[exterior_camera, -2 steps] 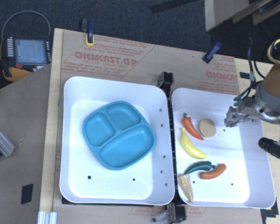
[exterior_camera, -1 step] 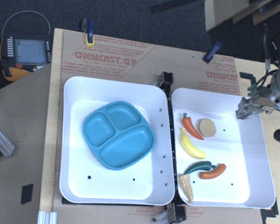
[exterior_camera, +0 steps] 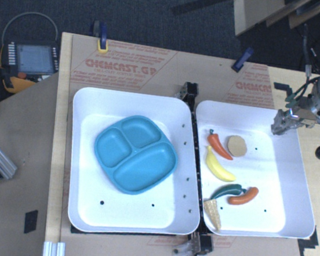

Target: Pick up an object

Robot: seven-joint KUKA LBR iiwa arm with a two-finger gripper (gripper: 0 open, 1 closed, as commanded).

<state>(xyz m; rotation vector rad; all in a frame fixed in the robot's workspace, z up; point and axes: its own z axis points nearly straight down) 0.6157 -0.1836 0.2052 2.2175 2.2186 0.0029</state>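
Note:
The right bin holds several toy foods: a red chili pepper, a tan round cookie, a yellow banana, a dark green pepper, an orange-red sausage and a tan waffle cone piece. My gripper hangs over the bin's far right corner, well apart from the foods. I see nothing between its fingers.
The left bin carries a blue divided plate. A black clamp sits between the bins at the far edge. A screen device lies off the bench at the left.

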